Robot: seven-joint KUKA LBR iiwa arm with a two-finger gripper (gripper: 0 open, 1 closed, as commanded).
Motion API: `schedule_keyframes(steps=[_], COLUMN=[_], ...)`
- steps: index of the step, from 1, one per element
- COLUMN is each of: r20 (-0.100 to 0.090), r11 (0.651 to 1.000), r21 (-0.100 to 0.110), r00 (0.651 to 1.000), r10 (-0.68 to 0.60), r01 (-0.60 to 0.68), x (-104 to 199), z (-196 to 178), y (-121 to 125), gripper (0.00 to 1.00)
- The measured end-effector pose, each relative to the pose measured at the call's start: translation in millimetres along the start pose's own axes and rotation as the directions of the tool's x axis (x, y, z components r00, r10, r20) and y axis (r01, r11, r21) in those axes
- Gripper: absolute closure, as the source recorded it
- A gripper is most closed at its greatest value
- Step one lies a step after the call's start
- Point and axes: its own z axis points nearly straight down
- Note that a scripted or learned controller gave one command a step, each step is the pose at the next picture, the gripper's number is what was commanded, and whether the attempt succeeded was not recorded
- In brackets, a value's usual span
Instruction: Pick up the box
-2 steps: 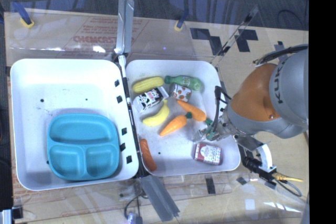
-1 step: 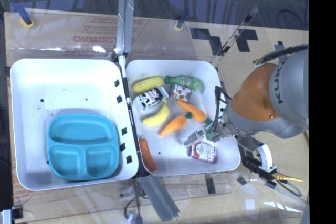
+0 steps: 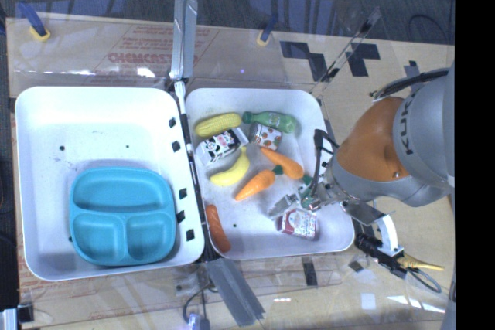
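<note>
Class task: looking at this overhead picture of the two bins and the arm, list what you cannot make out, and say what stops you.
1. Gripper, camera view: too small and cluttered to tell whether its fingers are open or shut.
2. Red box: its label is too small and blurred to read.
3. Orange item at the right bin's left wall: partly hidden by the wall, so its kind is unclear.
4. Arm: cut off by the right edge.

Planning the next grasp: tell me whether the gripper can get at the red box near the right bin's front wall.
Probably yes. The gripper hangs just above the red box, which lies flat with nothing on it; the carrots sit clear.
</note>
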Motion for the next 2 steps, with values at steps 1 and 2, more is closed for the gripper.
schedule_keyframes(steps=[1, 2], r20=[0.001, 0.0], r11=[0.971, 0.973], r21=[0.0, 0.003], r00=[0.971, 0.973], r10=[0.239, 0.232], r01=[-0.239, -0.232], x=[4.7, 5.7], z=[-67.6, -76.9], y=[35.1, 35.8], gripper=[0.0, 1.0])
